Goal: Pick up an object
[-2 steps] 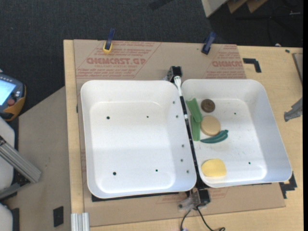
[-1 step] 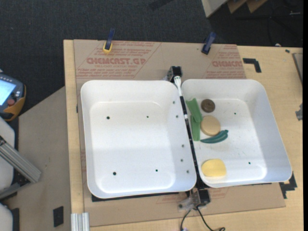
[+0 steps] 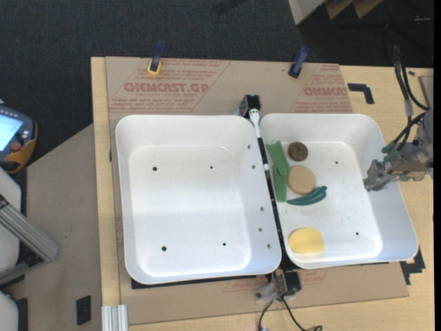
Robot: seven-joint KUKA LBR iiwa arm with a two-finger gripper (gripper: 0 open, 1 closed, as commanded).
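The right bin [image 3: 368,133] holds several small objects along its left side. A long light-green strip [image 3: 278,171] lies against the left wall. Beside it sit a small dark brown round piece [image 3: 298,151] and a tan disc [image 3: 301,181]. A curved dark green pod [image 3: 308,196] lies just below the disc. A yellow lump [image 3: 306,241] rests near the front left corner. My gripper [image 3: 377,175] hangs over the right rim of this bin, well to the right of all the objects, with nothing seen in it.
The left bin [image 3: 131,185] stands beside the right one, the two touching along a black divider with a clamp [image 3: 250,105] at the back. Cardboard lies beneath both bins. Cables [image 3: 406,95] hang at the far right.
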